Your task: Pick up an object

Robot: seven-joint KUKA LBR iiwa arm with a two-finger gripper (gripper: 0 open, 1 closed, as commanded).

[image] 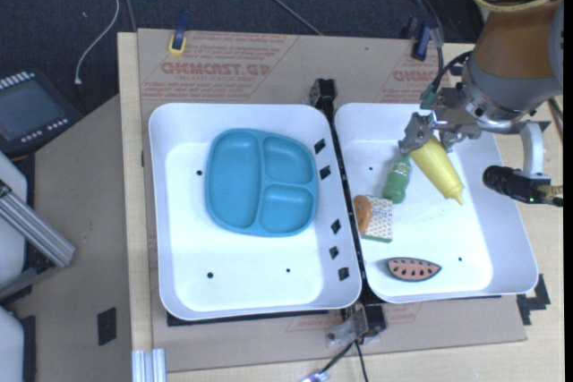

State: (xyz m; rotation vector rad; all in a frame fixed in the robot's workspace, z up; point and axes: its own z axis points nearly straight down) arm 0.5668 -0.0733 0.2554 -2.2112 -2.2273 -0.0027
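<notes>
The bench (143, 192) carries two shallow white bins side by side. The left bin (179, 255) holds a blue divided plate (261, 182), set toward its far half. The right bin (501, 255) holds the candidates for picking: a yellow squeeze bottle (439, 165) lying at a slant in the far middle, a small green bottle (397, 181) just to its left, a boxy snack packet (374, 217) near the dividing wall, and a watermelon slice (414, 269) at the near side, well apart from the rest.

The grey and orange arm (515, 22) is seen reaching in from the right, with the end effector (423, 131) placed over the far end of the yellow bottle and close to the cap of the green one. Whether anything is gripped cannot be told — the opening is hidden by the metal body.

The step in hand is judged to be the descent and closing. A clean grasp would be favoured by closing across the yellow bottle's narrow width, centred on its body, so that the green bottle is not nudged — two items crowded together could be caught at once or pushed aside.
</notes>
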